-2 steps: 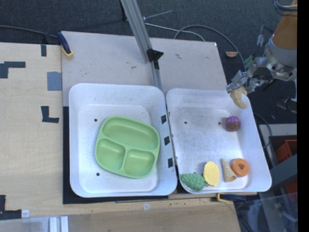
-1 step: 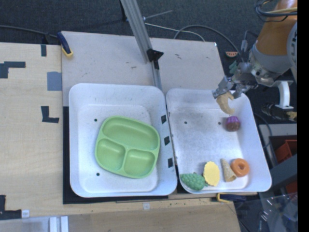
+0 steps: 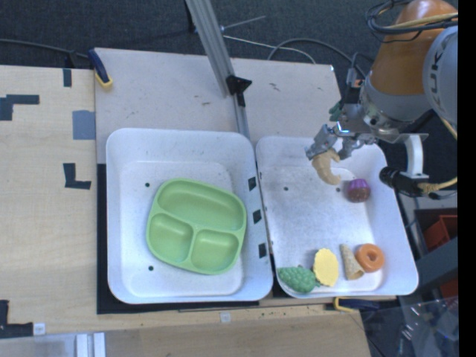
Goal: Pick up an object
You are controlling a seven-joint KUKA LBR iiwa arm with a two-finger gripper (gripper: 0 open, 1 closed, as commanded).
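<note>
1. The arm (image 3: 405,58), grey with an orange band, comes in from the upper right of the frame and bends down over the right bin (image 3: 297,222).
2. The gripper (image 3: 325,152) sits above the upper part of the right bin, near its top rim.
3. A tan, curved piece (image 3: 326,169) lies right under the gripper tips, touching or nearly touching them. How far apart the fingers stand cannot be made out at this slant, and whether they grip the tan piece cannot be told either.
4. A small purple object (image 3: 358,190) rests just right of and below the tan piece, close to it, in the right half of the same bin.
5. Along the bottom edge of the right bin lies a row of items: a green, bumpy object (image 3: 297,278) at the lower left corner, a yellow piece (image 3: 325,266) just beside it, a tan cone (image 3: 349,262) next, and an orange ring (image 3: 370,257) at the right end, touching or nearly touching the cone.
6. The left bin (image 3: 126,199) fills the centre left of the frame and holds a green divided plate (image 3: 196,226) with three compartments, lying flat and turned slightly.
7. A grey metal bar (image 3: 212,39) runs from the top centre of the frame down to the gap between the two bins.
</note>
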